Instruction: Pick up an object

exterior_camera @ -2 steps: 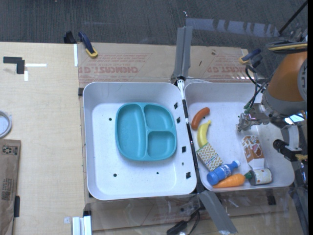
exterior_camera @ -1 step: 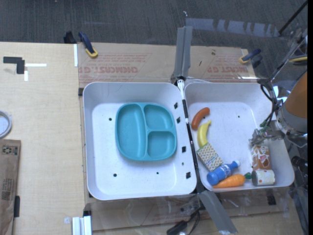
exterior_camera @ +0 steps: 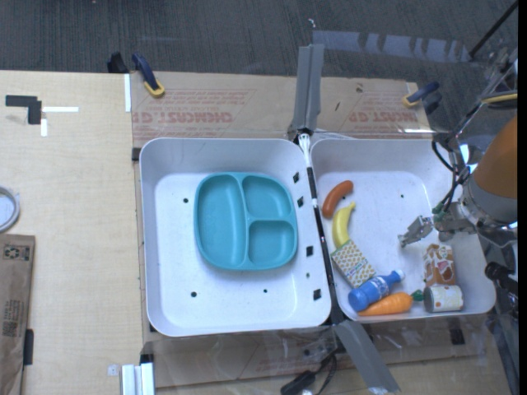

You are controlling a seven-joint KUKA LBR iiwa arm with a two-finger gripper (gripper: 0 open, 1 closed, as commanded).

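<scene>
Fingers [exterior_camera: 414, 231] of uncertain spread above right bin [exterior_camera: 375, 159], beside packet [exterior_camera: 439, 264] with unreadable print.

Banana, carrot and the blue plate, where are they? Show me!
banana [exterior_camera: 342, 224], camera view, middle of its yellow curve
carrot [exterior_camera: 387, 304], camera view, middle of its orange body
blue plate [exterior_camera: 216, 220], camera view, floor of its big left compartment
</scene>
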